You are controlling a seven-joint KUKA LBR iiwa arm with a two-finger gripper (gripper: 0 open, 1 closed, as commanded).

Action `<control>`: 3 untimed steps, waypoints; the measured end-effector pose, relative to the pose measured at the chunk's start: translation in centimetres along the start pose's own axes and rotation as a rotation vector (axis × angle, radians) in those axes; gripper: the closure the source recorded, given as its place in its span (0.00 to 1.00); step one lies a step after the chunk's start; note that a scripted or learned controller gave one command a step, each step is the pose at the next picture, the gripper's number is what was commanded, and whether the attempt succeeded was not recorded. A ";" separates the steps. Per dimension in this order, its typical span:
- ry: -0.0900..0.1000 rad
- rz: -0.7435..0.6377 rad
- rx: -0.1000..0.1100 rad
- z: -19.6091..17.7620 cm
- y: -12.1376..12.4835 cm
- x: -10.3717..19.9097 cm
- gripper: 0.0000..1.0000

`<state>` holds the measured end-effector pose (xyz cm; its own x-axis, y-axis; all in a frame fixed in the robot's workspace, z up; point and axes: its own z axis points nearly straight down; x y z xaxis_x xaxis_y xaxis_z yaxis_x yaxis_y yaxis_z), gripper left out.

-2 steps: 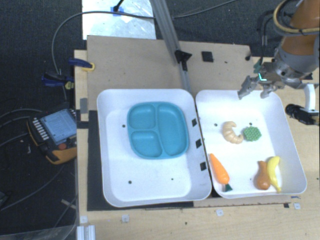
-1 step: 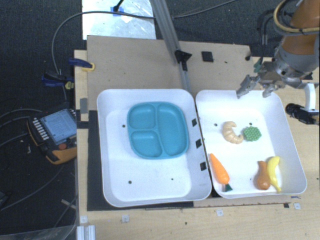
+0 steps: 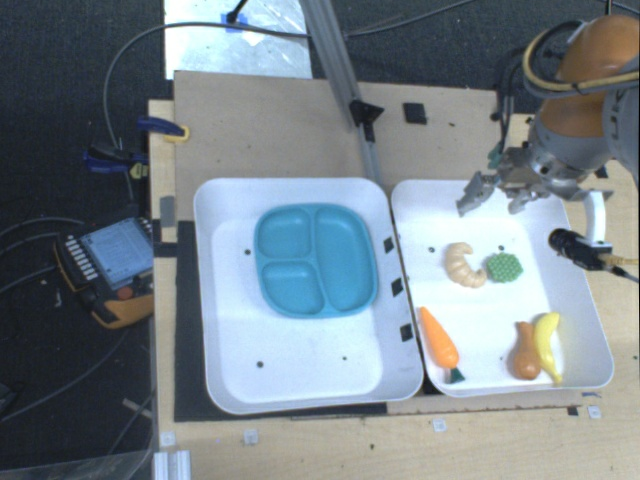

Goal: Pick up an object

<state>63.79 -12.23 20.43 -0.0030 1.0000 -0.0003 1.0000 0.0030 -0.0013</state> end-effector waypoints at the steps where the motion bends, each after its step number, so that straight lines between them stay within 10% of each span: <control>1: 0.000 0.001 0.001 4.6 -0.7 0.5 0.00; 2: 0.000 0.002 0.000 10.5 -0.8 -0.3 0.00; 3: -0.001 0.002 -0.006 9.0 -0.6 -0.3 1.00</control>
<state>63.13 -12.51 11.42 -0.0011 1.0000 -0.0010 1.0000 0.0011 0.0043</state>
